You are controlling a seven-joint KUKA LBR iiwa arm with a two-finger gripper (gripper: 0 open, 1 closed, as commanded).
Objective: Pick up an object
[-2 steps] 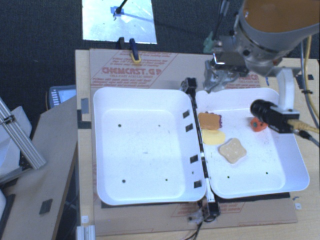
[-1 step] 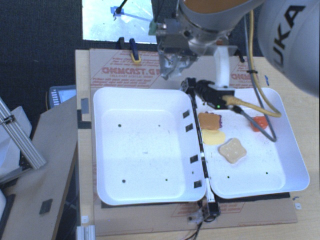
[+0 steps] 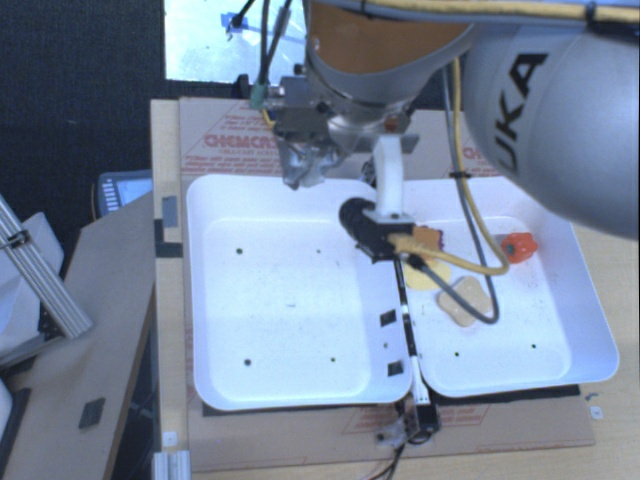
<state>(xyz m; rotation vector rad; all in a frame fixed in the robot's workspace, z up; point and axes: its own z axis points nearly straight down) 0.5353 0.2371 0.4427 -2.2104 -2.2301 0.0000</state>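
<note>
the grey two-finger gripper [image 3: 303,171] hangs above the far rim of the left shallow white bin [image 3: 280,368]; whether it is open or closed, i cannot tell. a small orange plastic piece [image 3: 518,247] and a flat beige oblong [image 3: 460,306] lie in the right white bin [image 3: 560,358], well apart from it.

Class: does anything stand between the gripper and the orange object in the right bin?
Only the bins' adjoining rims. The gripper is over the far rim of the left bin; the orange object lies uncovered in the right bin.

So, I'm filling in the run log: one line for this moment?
gripper: above left bin far rim | orange object: right bin | tan object: right bin
</note>
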